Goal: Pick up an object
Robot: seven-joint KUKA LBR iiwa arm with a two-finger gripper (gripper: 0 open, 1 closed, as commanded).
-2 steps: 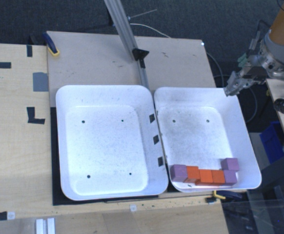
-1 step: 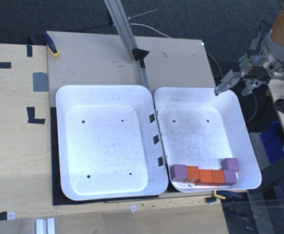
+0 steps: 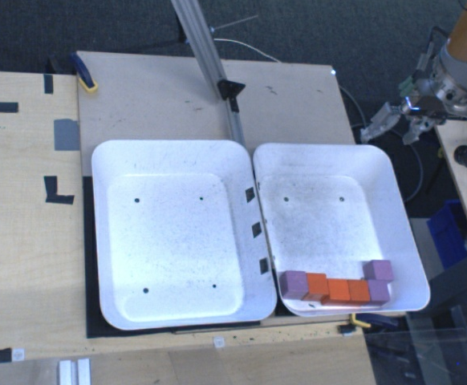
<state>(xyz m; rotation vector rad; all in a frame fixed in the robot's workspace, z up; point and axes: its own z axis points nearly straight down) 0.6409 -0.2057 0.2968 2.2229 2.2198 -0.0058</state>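
Note:
Along the near wall of the right bin lies a row of small blocks. A purple block is at the row's left end, orange blocks fill the middle, and purple blocks are stacked at the right end. My gripper hangs above the bench just beyond the right bin's far right corner, well away from the blocks. It is open, with nothing between its fingers. The orange-banded wrist is at the view's right edge.
The left bin sits beside the right one, with black clips along their shared edge. A slanted aluminium pole rises behind the bins. A blue and yellow clamp sits at the back left, and another clamp at the front right.

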